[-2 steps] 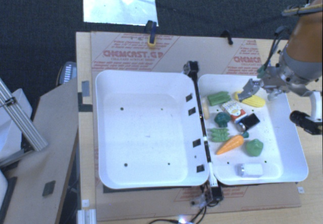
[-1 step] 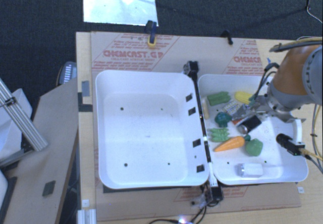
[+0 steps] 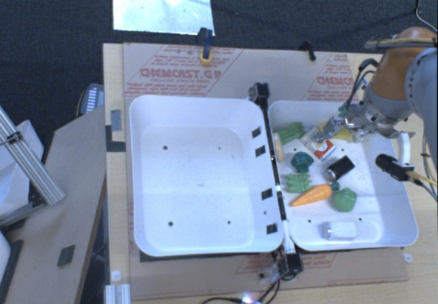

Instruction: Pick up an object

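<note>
2 bins: left bin (image 3: pixel 198 124) bare of objs, right bin (image 3: pixel 400 217) has all the clutter
gripper (image 3: pixel 337 126): low over right bin's back part, tip among items there
fingers: cannot tell wide or narrow, too small + blurred w/ clutter
nearest objs: red-white packet (image 3: pixel 323 150) just below the fingers; green ridged piece (image 3: pixel 290 132) to their left
further objs: dark teal lump (image 3: pixel 302 161) + black block (image 3: pixel 340 168) below the fingers; carrot (image 3: pixel 312 194), green pepper (image 3: pixel 344 198), white cylinder (image 3: pixel 339 229) well below, toward front rim
held: nothing seen between the fingers, so no grasp yet
step (judged): closing in on a pick near the packet
do it well: pick 1 obj w/ clear sides, centre over it, drop straight, avoid nudging neighbours; packet lies flat so edges prob hard to catch
arm pose: wrist (image 3: pixel 400 87) enters from right, orange band up high, forearm angled down-left to the fingers
risk: crowded spot, may pinch 2 things or none
</note>
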`<act>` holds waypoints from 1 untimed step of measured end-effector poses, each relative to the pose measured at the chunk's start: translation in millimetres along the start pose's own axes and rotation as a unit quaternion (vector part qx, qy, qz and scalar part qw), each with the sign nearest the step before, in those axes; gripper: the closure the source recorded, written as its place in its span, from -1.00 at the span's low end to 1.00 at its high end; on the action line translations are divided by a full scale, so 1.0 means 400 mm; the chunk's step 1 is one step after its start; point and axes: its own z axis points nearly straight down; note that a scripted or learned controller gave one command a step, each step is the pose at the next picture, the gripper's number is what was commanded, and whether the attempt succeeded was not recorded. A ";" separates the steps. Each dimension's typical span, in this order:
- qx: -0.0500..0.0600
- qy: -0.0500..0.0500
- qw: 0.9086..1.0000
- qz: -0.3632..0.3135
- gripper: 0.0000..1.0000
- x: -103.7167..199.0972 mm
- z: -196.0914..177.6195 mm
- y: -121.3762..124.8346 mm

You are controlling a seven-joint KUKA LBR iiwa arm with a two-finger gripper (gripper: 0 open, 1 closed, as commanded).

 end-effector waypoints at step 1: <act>-0.006 -0.001 1.000 0.000 1.00 0.001 -0.031 0.002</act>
